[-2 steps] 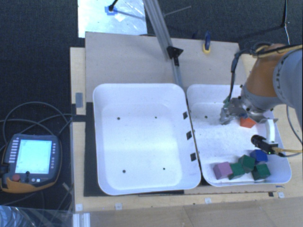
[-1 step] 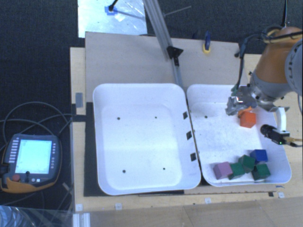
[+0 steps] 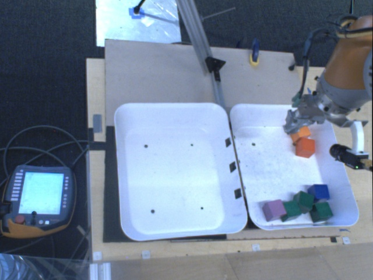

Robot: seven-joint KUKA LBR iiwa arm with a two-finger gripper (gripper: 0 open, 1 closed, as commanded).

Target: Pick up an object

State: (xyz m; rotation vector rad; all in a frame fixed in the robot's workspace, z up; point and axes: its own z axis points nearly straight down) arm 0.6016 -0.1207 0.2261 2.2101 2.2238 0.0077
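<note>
While reaching in from the right, the grey arm with the orange band (image 3: 349, 63) is hanging its claw (image 3: 297, 122) low over the far end of the right shallow white bin (image 3: 256, 156); I cannot tell its state. A small orange block (image 3: 304, 145) is lying just beneath it, near the far rim. Purple, green and blue blocks (image 3: 297, 206) are crowding the near right corner, leaving the bin's middle open. The left white bin (image 3: 175, 168) is sitting alongside on the worktop (image 3: 157, 74).

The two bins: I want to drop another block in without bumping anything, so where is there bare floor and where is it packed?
The left bin has bare floor wall to wall. In the right bin the middle and the side by the divider are bare. Crowded: the near right corner, with the pink block, green blocks and blue block, and the far right, where the gripper hangs over the orange blocks.
</note>
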